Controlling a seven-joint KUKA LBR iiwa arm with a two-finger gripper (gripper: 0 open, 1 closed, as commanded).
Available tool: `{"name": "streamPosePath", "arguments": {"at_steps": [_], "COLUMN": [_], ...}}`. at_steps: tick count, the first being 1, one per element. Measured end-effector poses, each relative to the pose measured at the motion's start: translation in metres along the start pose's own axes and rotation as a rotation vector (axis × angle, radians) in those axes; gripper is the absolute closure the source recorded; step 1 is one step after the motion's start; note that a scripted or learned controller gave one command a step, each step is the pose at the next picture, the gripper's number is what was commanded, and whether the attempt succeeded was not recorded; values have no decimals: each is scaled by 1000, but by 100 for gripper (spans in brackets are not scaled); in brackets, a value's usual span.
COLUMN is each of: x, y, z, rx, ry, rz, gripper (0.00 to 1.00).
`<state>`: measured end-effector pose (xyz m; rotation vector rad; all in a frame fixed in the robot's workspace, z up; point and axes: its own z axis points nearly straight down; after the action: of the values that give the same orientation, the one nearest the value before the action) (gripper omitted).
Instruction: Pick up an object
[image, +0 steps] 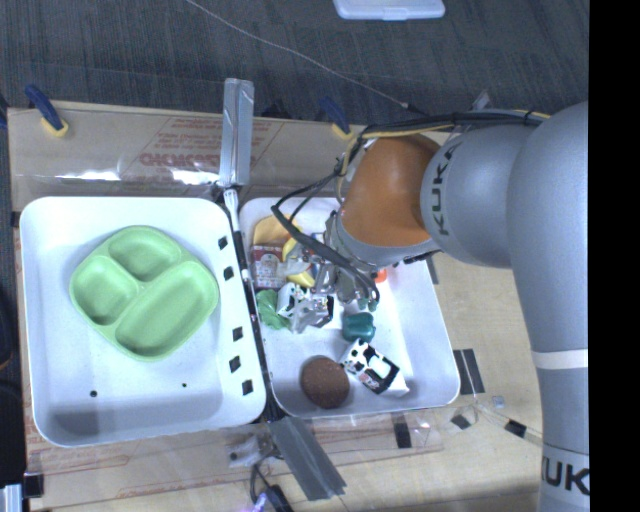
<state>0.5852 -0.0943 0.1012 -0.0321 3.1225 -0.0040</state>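
Gripper (335, 292) is down inside the right bin (432, 330), low over the cluttered middle, metal fingers pointing into the pile; how far apart they stand can't be made out (too much glare and clutter), and nothing is clearly seen between them. Right around it: a teal object (357, 326) just below-right, touching or nearly so, a green item (268, 305) at the left by the bin wall, a small white-and-dark piece (300, 308) beside the fingers. A yellow and red package (268, 255) lies further up, partly under the wrist cables. Toward the near edge, a brown ball (324, 382) and a black-and-white toy (372, 368) lie side by side, apart from the gripper. The left bin (60, 400) holds a green divided plate (145, 290), well apart from the arm.
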Motion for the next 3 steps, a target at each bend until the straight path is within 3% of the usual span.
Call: {"name": "streamPosePath", "arguments": {"at_steps": [1, 2, 3], "x": [52, -11, -12], "y": [-32, -19, -18], "z": [7, 9, -2], "rx": [-1, -1, -1], "ry": [15, 18, 17], "rz": [157, 232, 225], "gripper": [0, 0, 100]}}
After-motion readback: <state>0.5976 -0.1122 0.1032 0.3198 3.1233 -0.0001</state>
